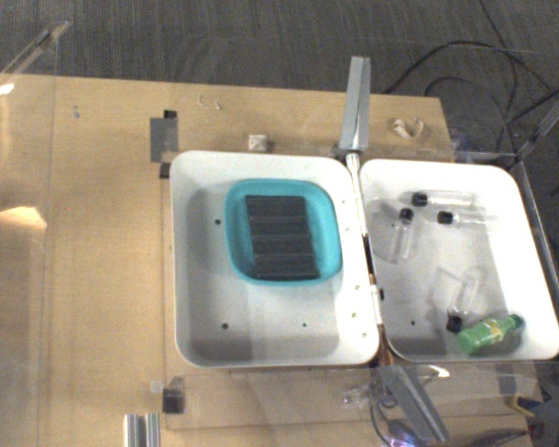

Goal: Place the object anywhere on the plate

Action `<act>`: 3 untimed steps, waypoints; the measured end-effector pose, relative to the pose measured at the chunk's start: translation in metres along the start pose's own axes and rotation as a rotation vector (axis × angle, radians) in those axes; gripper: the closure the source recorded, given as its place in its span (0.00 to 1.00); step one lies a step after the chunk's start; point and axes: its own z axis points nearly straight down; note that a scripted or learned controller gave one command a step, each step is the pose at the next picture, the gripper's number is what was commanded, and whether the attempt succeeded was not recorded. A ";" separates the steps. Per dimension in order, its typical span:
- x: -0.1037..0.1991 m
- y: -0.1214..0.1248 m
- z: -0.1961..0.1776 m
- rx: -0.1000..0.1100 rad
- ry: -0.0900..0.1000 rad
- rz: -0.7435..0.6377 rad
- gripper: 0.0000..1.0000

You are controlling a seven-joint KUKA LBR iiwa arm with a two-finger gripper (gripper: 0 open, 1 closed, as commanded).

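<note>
Green bottle (489,333) in right bin's (531,214) near corner, well apart from teal plate (329,223) in left bin (197,287).

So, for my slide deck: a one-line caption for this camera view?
Square teal plate holding a dark ribbed block in the left white bin; clear vials and a green bottle in the right bin.

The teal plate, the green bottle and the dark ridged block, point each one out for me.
teal plate (328,233): camera view, on its bare right rim.
green bottle (487,334): camera view, middle of its body, right bin's near corner.
dark ridged block (280,237): camera view, centre of its top, on the plate.
</note>
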 end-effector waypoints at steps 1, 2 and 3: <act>0.000 0.000 0.000 0.000 0.000 0.140 0.00; 0.000 0.000 0.000 0.000 0.000 0.273 0.00; 0.000 0.000 0.000 0.000 0.000 0.291 0.00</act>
